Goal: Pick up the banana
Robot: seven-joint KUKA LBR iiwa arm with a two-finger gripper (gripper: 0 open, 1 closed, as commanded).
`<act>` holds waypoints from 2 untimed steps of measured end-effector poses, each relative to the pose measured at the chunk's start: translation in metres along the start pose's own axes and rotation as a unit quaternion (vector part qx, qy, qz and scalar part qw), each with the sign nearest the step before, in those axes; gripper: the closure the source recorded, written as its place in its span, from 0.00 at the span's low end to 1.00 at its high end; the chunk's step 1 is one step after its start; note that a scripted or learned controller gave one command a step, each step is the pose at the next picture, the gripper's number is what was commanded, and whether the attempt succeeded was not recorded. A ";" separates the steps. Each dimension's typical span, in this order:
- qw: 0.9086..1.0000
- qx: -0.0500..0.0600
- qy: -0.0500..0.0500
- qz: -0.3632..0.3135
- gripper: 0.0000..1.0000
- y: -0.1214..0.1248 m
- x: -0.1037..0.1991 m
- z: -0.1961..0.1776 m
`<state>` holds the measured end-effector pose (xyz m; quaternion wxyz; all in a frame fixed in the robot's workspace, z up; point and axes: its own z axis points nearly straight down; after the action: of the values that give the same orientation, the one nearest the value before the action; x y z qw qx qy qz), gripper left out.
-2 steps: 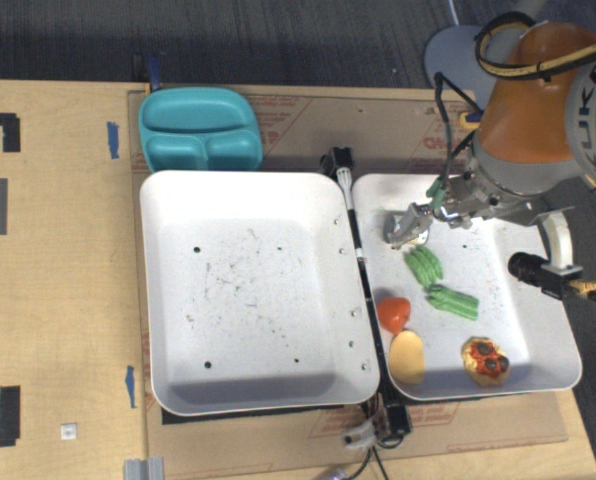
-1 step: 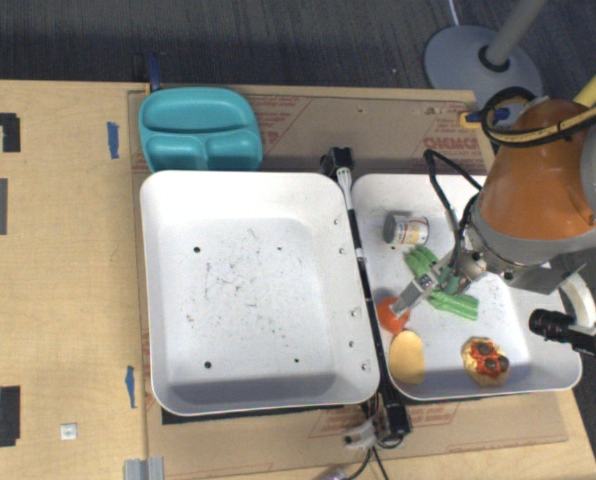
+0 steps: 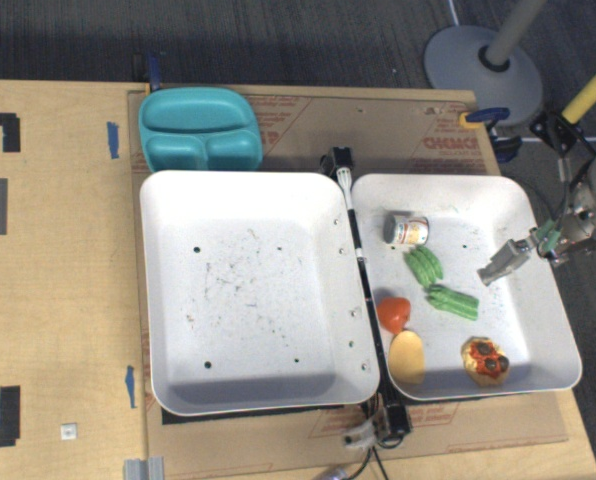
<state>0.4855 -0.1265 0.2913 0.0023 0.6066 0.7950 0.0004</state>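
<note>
Yellow, pale and rounded, what I take for the banana (image 3: pixel 407 356) lies at the near edge of the right bin (image 3: pixel 538 373), beside a red piece (image 3: pixel 394 313). Farther back the gripper (image 3: pixel 502 263) hangs apart; its jaws I cannot tell. Picking remains undone.

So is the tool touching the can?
Apart. The camera view shows bare white bin floor between the tool and the can.
</note>
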 end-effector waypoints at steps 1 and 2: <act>0.995 0.001 0.002 -0.098 0.00 0.015 0.078 0.107; 1.000 0.000 0.000 -0.013 0.00 0.107 -0.018 0.012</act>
<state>0.5937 -0.1160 0.2802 0.0020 0.5964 0.8027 0.0004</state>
